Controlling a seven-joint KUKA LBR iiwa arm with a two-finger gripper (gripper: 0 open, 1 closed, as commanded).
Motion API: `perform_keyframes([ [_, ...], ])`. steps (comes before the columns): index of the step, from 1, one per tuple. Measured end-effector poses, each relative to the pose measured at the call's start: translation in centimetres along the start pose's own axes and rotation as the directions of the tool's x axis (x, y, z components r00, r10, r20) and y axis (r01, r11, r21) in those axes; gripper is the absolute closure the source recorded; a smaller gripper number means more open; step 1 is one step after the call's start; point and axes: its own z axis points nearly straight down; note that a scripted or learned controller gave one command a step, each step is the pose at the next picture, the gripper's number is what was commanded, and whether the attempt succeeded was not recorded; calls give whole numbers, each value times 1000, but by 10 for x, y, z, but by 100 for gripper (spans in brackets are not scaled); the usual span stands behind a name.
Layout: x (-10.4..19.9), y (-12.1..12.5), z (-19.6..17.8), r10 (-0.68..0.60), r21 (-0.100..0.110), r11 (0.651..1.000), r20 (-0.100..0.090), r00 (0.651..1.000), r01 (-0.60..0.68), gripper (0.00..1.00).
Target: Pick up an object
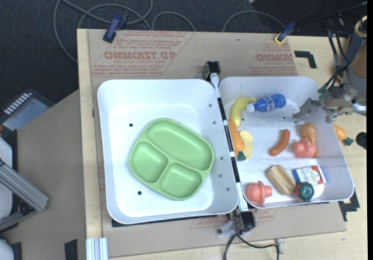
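We see the hand [319, 109] hovering over the right bin [345, 186], cannot tell its grip state, nearest the orange toy [308, 132], likely staging a pick there.

left bin [111, 136]: white
right bin [338, 160]: white
divided plate [170, 158]: light green
bottle [268, 102]: blue, white cap
banana [238, 110]: yellow
sausage [280, 142]: orange-red
bread roll [281, 179]: tan-brown
carton [309, 175]: white, red and blue print
bench board [145, 55]: tan, red lettering
floor [46, 8]: dark grey
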Motion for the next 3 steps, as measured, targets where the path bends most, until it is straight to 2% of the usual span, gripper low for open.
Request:
perform_keyframes([
  [1, 0, -15, 88, -4, 1, 1000, -7, 1000, 4, 0],
  [2, -2, -15, 78, -2, -2, 1000, -2, 1000, 2, 100],
  [3, 87, 3, 88, -3, 0, 1000, -2, 1000, 3, 100],
])
